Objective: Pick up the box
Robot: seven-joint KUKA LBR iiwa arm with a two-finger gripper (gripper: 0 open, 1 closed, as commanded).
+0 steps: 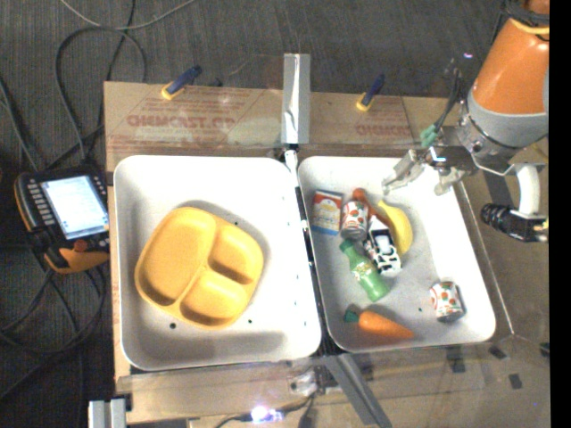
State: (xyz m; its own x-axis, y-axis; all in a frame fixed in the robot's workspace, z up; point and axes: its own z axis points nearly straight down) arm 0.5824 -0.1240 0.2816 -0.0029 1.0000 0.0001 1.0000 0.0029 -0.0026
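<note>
cardboard [214, 123] underlies both white bins [134, 239] on dark carpet [357, 25]; fingers [397, 178] spread, holding nothing.

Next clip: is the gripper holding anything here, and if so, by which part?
Nothing is held. The gripper hangs open above the far right corner of the right bin, with nothing between its fingers. The box lies untouched in that bin.

We see the arm [513, 69] cut off by the top and right edges. The hand [417, 169] is too small to judge. The box's [326, 212] label is unreadable, its right side tucked behind a can [355, 218].
</note>
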